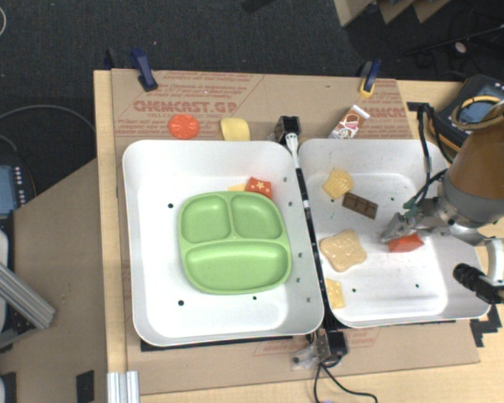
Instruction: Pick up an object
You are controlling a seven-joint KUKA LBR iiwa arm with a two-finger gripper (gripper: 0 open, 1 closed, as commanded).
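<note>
In the right bin (420, 296) my gripper (401, 227) hangs low at the right side, reaching in from the right. A small red object (406, 243) lies on the bin floor just under and in front of it, partly covered by the gripper; whether they touch is unclear. Left of it lie a slice of toast (343, 250), a brown chocolate bar (359, 205), a yellow chunk (338, 183) and a small yellow cracker (333, 293).
The left bin (151, 225) holds a green divided plate (233, 242) and a red piece (259, 187) at its back edge. Behind the bins lie an orange item (183, 126), a yellow item (234, 128) and a wrapped candy (349, 122). Cables run along the right.
</note>
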